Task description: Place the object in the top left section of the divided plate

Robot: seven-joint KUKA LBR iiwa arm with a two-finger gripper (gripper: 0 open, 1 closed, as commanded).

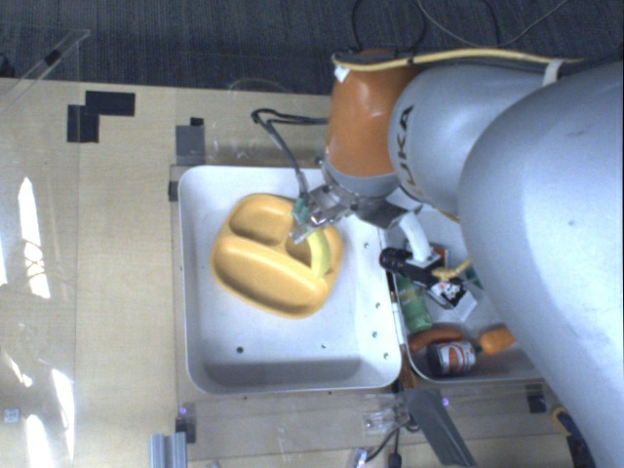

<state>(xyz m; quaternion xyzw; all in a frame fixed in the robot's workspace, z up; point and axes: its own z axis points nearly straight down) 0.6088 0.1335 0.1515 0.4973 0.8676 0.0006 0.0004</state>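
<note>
1. Yellow divided plate (275,261) lying in the left white bin (292,364) on the desk, toward the bin's far edge.
2. Jaws of the gripper (310,220) clamped on a banana (319,252), over the plate's right section.
3. Bottles and clutter (444,330) crowding the right bin's near-left corner.

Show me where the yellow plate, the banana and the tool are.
yellow plate (255,273): camera view, on its large lower section.
banana (320,253): camera view, on its yellow side.
tool (308,218): camera view, at its tip over the plate.
</note>
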